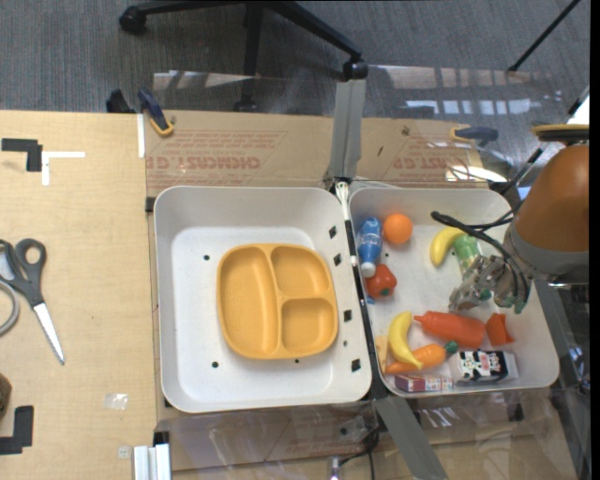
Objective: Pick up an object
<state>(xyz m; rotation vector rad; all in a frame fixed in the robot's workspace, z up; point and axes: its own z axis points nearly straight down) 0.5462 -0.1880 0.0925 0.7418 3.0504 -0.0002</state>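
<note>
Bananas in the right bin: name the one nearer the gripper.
The upper banana, near the bin's far wall, just left of the gripper. The other banana lies lower left, beside the carrot.

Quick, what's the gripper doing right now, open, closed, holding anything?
Gripper: low in the right bin, above the orange bottle; open or closed cannot be told, and nothing is visibly held.

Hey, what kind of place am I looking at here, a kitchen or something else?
Probably a robotics lab or workshop, not a kitchen. Two white bins sit on a plywood bench, the food looks like plastic toys such as a banana, and an office chair base stands on grey carpet behind.
</note>
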